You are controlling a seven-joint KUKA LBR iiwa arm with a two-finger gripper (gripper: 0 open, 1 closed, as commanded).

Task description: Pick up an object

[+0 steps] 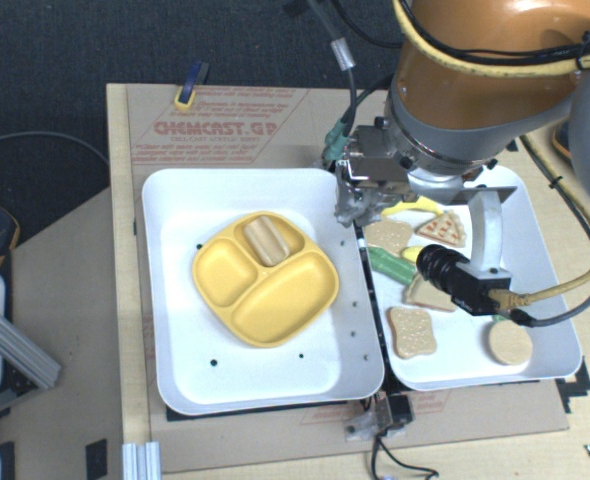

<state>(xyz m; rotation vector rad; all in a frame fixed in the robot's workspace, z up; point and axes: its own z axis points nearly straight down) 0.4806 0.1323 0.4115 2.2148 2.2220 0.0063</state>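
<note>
My gripper [357, 206] hangs low over the divide between the two bins, at the upper left corner of the right bin [553, 268]. Just to its right lie toy foods: a tan piece [388, 235], a yellow piece [422, 207], a pizza slice [445, 231] and a green piece [388, 263]. Nearer the front are a bread slice [412, 331] and a round biscuit [508, 344]. The left bin [175, 348] holds a yellow divided plate [275, 303] with a brown roll [267, 240] in its top compartment. The arm's body hides the back of the right bin.
A black connector and cable [457, 278] from the arm lies across the middle of the right bin. Both bins rest on a cardboard sheet [225, 123] with a blue and yellow clip [188, 88] at its back edge. Grey equipment stands at the far left.
</note>
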